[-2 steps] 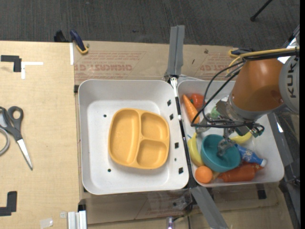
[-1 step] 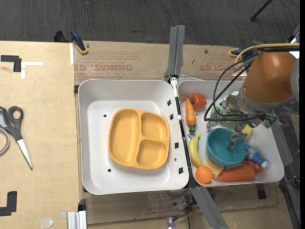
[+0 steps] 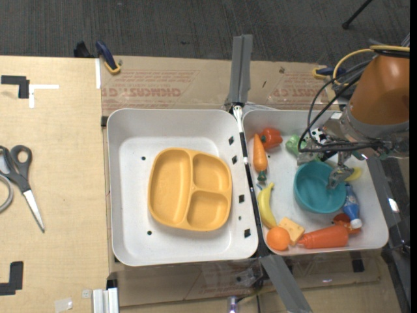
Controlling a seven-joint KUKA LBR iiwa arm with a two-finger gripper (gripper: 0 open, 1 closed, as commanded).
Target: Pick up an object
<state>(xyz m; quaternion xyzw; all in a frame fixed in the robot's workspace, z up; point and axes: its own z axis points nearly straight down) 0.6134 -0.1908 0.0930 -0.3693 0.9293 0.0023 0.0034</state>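
From my camera up above, I see the arm [image 3: 384, 90] coming in from the right. It is grey with an orange part. Its gripper [image 3: 337, 178] hangs over the right bin [image 3: 378, 240], just above the right side of a teal bowl [image 3: 317, 188]. I cannot tell how the gripper is set, and I cannot see anything held in it.

The bowl sits right under the gripper and a bit to its left. Just to the right of the gripper is a small yellow thing [image 3: 354, 173], partly hidden. Below the gripper, close to it, lies a blue and white bottle [image 3: 351, 208]. Further below, near the front wall of the bin, lies a big orange carrot [image 3: 324, 237]. To the left of that carrot is a piece of cheese [image 3: 291, 229], and next to it a round orange [image 3: 277, 238].

Left of the gripper, past the bowl, lies a yellow banana [image 3: 264, 205]. Above the banana is a small carrot [image 3: 259, 155], standing long-ways by the wall. Up and left of the gripper is a red pepper [image 3: 271, 137], and a green thing [image 3: 292, 143] is beside it.

Far to the left of the gripper is the left bin [image 3: 124, 188]. A yellow tray [image 3: 190, 189] with three parts lies in it. Even further left, on the wooden bench [image 3: 58, 240], lie scissors [image 3: 25, 181].
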